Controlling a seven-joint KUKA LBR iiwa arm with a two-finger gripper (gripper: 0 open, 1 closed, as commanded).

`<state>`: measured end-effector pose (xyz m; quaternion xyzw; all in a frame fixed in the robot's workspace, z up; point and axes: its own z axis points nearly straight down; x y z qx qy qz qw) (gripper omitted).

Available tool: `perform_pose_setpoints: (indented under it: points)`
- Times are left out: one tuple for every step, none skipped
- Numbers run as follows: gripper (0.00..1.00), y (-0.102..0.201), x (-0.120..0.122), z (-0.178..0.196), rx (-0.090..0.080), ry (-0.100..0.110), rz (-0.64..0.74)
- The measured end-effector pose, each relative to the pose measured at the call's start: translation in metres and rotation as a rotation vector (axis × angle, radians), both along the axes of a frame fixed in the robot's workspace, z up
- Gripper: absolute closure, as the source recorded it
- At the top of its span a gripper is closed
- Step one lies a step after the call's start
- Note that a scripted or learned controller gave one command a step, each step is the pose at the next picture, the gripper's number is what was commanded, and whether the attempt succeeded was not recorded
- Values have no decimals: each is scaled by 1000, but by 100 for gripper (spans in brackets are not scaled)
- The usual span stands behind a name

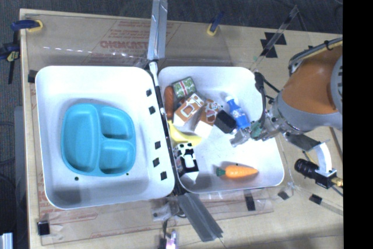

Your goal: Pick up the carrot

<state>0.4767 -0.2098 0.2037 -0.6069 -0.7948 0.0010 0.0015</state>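
The carrot [238,171], orange with a small green top at its left end, lies flat near the front wall of the right bin [274,154]. My gripper [247,134] hangs over the right side of that bin, a little behind and slightly right of the carrot, and apart from it. Nothing shows in the gripper. A blue bottle [236,113] lies just behind the gripper.
Crowding the right bin's left half are a green box [185,87], a sausage [169,100], a brown and white carton [189,111], a black block [224,121], a banana [183,136] and a black and white item [187,161]. The left bin [52,81] holds a blue divided tray [99,138].
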Motion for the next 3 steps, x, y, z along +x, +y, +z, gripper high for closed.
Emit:
perform_pose_setpoints:
  points:
    - [0, 0, 0, -6, 1, -1, 60]
    - [0, 0, 0, -15, 2, 0, 77]
    - [0, 1, 0, -22, 3, 1, 126]
